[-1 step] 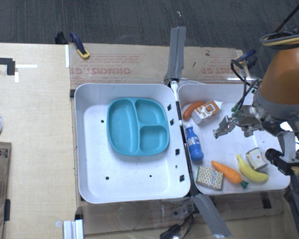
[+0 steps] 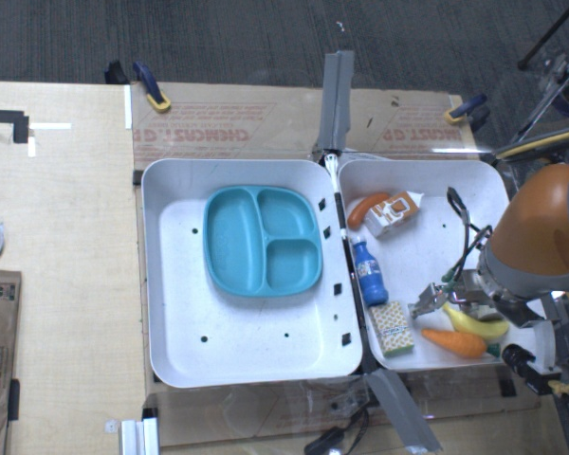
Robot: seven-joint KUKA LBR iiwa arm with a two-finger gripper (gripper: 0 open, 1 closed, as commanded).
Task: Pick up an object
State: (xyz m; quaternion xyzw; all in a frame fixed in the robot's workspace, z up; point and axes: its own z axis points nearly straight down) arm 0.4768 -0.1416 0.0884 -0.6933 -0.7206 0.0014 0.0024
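Low in the right bin [image 2: 474, 173], the gripper [image 2: 434, 299] reaches in from three o'clock, and how far it is open cannot be told: its metal tip is small and partly merged with the arm's dark hardware. Nothing is seen held between its tips. The arm [image 2: 536, 230] covers the bin's right wall and corner. Just at four o'clock of the gripper lies a banana [image 2: 476, 321], its far end hidden under the wrist; a carrot [image 2: 453, 342] lies just below it by the bin's bottom edge. At nine o'clock, near, sits a speckled box [image 2: 393, 327], with a blue bottle [image 2: 367, 271] above it along the dividing wall. Toward twelve o'clock there is bare bin floor, then a small carton [image 2: 394, 210] touching an orange sausage-shaped item [image 2: 363, 209]. The left bin [image 2: 171, 282] holds a teal divided plate [image 2: 263, 241], with bare floor around it.
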